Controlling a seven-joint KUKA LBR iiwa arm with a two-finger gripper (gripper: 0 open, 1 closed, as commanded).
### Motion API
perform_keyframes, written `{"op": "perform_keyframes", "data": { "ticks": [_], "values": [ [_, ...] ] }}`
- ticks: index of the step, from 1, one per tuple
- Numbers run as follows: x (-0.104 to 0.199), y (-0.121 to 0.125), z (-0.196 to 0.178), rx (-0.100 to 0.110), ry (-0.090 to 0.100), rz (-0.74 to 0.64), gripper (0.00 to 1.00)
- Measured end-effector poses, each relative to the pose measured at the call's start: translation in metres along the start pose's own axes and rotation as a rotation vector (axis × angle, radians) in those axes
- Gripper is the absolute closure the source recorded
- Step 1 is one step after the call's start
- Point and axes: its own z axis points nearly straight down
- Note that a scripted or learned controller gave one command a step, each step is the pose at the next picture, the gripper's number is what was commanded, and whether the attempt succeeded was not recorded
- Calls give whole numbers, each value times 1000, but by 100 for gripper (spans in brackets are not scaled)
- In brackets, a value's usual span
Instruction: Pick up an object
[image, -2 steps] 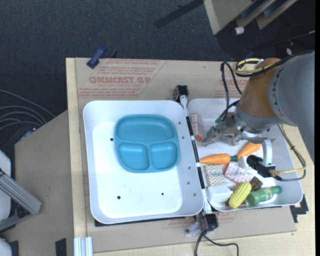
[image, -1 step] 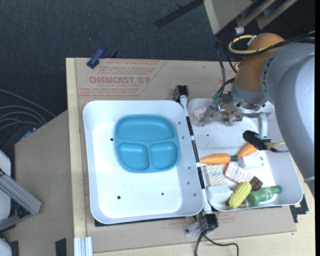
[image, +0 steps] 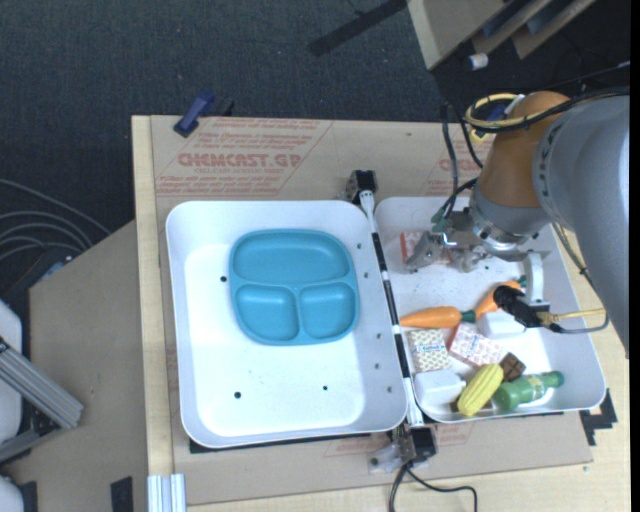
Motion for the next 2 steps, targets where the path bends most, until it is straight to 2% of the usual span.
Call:
{"op": "perform_keyframes", "data": {
  "ticks": [1,2],
  "values": [
    [7,36,0,0,-1,-1,0],
    [5,-18,0,-4,0,1,0]
  ]
}}
